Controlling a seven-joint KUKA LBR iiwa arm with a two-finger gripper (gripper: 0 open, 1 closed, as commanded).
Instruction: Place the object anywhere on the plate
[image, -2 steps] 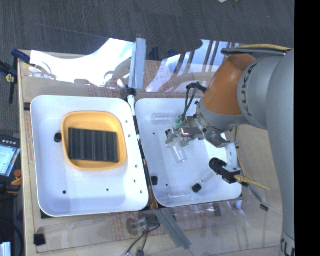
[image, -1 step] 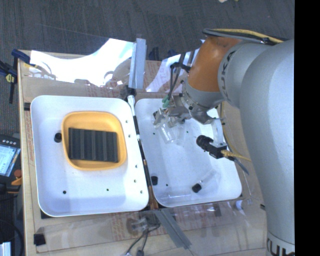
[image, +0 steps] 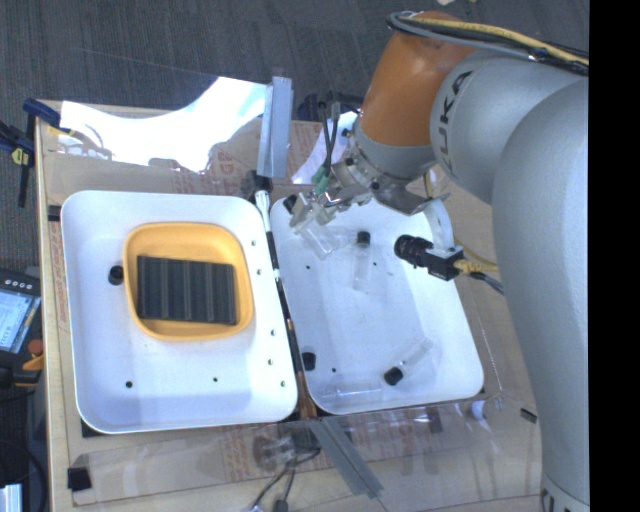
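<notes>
A yellow plate (image: 150, 250) with a dark ridged centre lies in the left bin (image: 90, 380). My gripper (image: 312, 218) hangs low over the far left corner of the right bin (image: 450, 380), close to the divide between the bins. A clear tube-like object with a black cap (image: 360, 262) lies on the bin floor just right of the gripper, apart from it. A second clear piece with a black cap (image: 405, 362) lies near the front of the same bin. I see nothing clearly held at the gripper.
A small black piece (image: 308, 360) sits at the right bin's front left. A black knob (image: 116, 274) sits left of the plate. The grey arm (image: 520, 200) covers the right side, and a black connector (image: 425, 254) juts over the right bin.
</notes>
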